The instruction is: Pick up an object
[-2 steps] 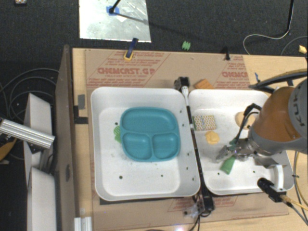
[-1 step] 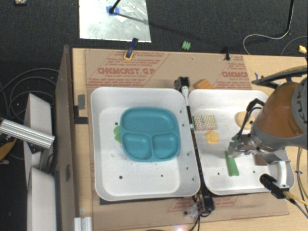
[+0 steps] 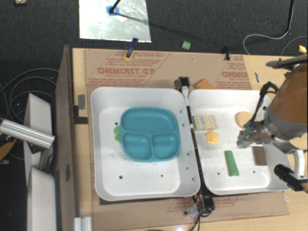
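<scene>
A green stick (image 3: 231,163) lay nearest the camera in the right-hand bin (image 3: 216,184), at about six o'clock on its floor, with a brown block (image 3: 259,155) just beside the arm at four o'clock. The arm's hand (image 3: 250,136) hung low over the middle right of that bin, and whether it was apart or together could not be told from above; nothing was seen held in it. A yellow lump (image 3: 212,137) sat toward nine o'clock from the hand, a patterned pad (image 3: 204,122) at ten o'clock near the divider, and a pale round piece (image 3: 243,118) at twelve o'clock, partly behind a cable. Any of these could serve as the object to pick up. To do the step well, the hand would probably need to centre squarely over one piece, the brown block being closest, and descend clear of the bin wall before closing. In the left-hand bin (image 3: 108,177), a blue divided tray (image 3: 148,134) covered a green scrap (image 3: 117,133). An orange block (image 3: 203,84) rested on the surface (image 3: 159,69) beyond.
</scene>
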`<state>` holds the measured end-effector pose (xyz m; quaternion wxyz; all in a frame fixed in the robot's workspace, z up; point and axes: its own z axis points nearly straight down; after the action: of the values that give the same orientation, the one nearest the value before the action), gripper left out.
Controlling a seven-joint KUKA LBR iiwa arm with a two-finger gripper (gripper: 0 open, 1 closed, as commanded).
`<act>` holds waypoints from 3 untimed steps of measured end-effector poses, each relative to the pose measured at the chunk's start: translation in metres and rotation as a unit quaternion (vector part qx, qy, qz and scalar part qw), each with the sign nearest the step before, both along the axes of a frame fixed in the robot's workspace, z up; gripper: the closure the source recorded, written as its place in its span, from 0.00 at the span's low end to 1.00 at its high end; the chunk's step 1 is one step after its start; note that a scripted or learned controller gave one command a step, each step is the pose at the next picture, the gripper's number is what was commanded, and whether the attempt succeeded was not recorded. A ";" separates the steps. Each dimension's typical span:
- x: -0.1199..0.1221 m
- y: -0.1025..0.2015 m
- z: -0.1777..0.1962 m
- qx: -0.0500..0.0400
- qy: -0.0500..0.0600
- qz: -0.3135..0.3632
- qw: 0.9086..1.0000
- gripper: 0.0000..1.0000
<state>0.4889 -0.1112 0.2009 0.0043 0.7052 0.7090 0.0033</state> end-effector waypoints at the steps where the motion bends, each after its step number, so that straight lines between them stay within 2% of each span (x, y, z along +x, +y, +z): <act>1: -0.002 0.000 -0.005 0.001 0.004 -0.001 1.000 0.00; 2: 0.019 -0.027 -0.116 0.001 0.009 -0.003 1.000 0.00; 3: 0.021 -0.026 -0.100 0.000 0.004 -0.002 1.000 1.00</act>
<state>0.5101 -0.1371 0.1005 0.0013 0.7066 0.7076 0.0008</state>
